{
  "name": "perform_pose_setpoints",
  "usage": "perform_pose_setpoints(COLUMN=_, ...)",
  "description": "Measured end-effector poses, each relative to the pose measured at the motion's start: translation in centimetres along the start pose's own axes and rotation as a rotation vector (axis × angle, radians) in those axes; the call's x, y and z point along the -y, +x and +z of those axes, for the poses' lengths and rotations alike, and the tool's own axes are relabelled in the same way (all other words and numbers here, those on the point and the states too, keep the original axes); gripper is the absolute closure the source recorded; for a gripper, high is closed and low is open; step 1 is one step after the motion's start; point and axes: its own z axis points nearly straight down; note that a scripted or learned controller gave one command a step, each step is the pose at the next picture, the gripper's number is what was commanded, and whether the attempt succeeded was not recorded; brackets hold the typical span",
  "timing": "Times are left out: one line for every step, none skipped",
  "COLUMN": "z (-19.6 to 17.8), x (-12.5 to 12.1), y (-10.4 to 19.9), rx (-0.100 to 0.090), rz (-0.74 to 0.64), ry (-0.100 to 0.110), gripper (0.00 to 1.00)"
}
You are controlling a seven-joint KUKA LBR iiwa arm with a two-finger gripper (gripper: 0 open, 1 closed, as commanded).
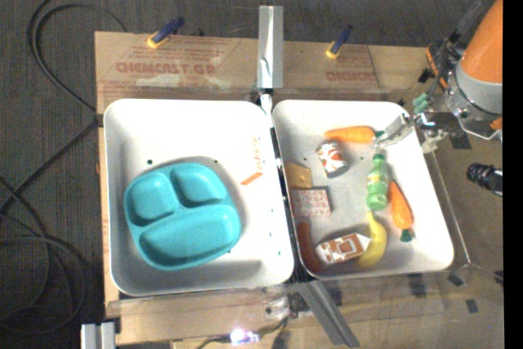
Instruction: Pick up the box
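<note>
Two shallow white bins side by side on a cardboard-covered worktop, seen from above at a slant. The right bin holds the box, a small carton with brown and white faces, lying on its side near the bin's front edge; its printing is too small to read. Just to its right, touching or nearly touching it, lies a yellow banana. A second small carton, white with a brown-orange mark, sits further back in the same bin. Between the two cartons lies a flat brown patterned square. Also in this bin: a carrot at the back, a second carrot towards the right wall, and a green bottle-like item between them.

The left bin carries a turquoise divided tray and a small orange piece.

The arm enters from the right, with its orange band at the upper right. The hand is poised at the back right corner of the right bin, near the back carrot's leafy end and well apart from the box. Whether the hand is released or clenched cannot be told; nothing is seen gripped in it.

Reddish lettering on the cardboard behind the left bin is partly legible as "CHEMCAST".
</note>
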Motion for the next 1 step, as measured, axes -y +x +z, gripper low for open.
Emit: perform_pose_setpoints(z=-0.71, x=-0.11, y=0.12, rx=-0.001, rz=-0.004, ry=0.004, gripper=1.00)
